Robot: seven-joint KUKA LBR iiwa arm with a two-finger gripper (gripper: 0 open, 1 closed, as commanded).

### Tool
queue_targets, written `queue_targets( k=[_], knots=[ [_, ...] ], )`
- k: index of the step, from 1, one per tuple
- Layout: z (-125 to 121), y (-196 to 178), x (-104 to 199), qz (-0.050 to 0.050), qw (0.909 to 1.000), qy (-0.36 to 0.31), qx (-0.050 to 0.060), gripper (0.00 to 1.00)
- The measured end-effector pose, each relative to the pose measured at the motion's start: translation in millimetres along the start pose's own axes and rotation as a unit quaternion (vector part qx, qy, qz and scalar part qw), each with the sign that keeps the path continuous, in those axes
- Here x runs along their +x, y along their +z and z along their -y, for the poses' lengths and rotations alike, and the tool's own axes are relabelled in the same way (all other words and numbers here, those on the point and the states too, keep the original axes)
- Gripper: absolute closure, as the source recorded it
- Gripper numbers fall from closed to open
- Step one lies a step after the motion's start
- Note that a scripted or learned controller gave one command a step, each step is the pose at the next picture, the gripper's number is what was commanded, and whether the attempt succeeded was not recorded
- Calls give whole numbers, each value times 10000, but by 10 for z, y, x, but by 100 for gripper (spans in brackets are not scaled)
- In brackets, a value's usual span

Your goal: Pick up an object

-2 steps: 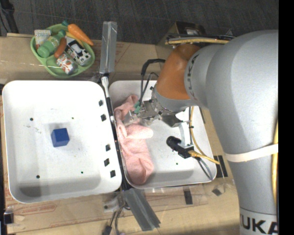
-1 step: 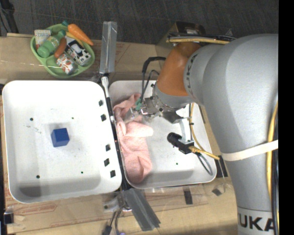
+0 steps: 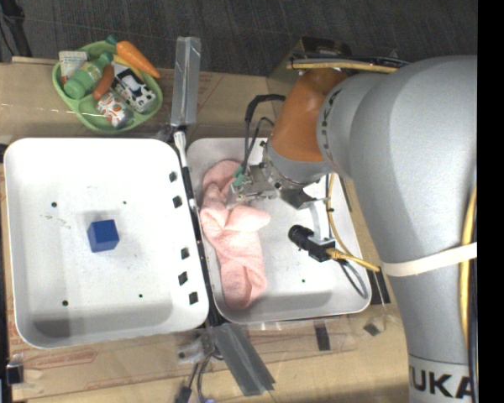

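The gripper is hovering low over the upper end of the pink cloth, whose long axis is running away below it along the right bin, and I cannot tell its state.

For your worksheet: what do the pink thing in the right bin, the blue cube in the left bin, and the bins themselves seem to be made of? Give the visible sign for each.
Pink thing: soft cloth, probably a towel; it lies crumpled in folds with a matte, fuzzy look.
Blue cube: rigid, with sharp edges and an even matte colour; possibly foam, wood or plastic, I cannot tell which.
Bins: likely moulded plastic; smooth white walls, rounded corners, slight sheen.
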State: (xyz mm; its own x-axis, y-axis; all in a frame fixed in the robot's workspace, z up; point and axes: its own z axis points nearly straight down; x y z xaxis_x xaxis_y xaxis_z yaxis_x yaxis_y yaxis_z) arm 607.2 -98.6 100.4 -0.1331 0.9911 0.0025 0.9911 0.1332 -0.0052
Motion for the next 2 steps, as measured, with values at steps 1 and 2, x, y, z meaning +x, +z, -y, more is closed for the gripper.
queue_targets(
  k=[1,2],
  knots=[
    [-563,-910,487,17,9884,-1517,-17,100],
    [-577,-903,628,14,9877,-1566,-4,100]
  ],
)
